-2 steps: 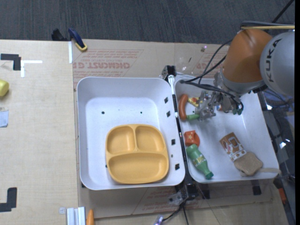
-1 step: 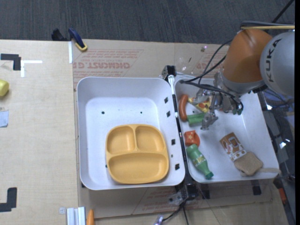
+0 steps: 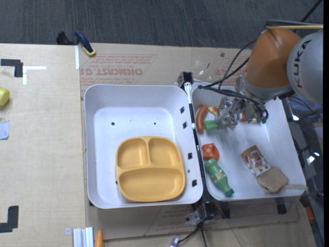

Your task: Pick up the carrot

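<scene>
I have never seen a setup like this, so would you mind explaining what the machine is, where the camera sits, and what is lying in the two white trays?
This is one picture from a fixed camera above a bench, looking down at a slant. The grey arm with the orange band is a robot arm reaching in from the right; its two-finger gripper hangs low in the right white bin, beside the orange carrot with a green top. I cannot tell whether it grips anything. That bin also holds a small red toy, a green plastic bottle, a printed packet and a brown slice of bread. The left white bin holds a yellow divided plate.
</scene>
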You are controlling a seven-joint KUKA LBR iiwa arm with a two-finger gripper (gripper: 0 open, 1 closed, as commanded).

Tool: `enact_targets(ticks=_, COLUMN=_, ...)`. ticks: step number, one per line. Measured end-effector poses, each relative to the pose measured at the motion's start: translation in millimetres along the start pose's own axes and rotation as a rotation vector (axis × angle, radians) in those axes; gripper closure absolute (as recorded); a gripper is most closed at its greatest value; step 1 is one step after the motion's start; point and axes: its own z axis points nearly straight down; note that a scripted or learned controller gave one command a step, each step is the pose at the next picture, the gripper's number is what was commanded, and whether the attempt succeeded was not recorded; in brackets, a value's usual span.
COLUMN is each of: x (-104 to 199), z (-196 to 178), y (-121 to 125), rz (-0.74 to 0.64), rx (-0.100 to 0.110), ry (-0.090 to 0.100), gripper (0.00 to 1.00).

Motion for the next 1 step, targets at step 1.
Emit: enact_targets(ticks=1, x=0.0, z=0.0, y=0.2, rz=0.0, rx=0.0, ry=0.0, gripper=0.0)
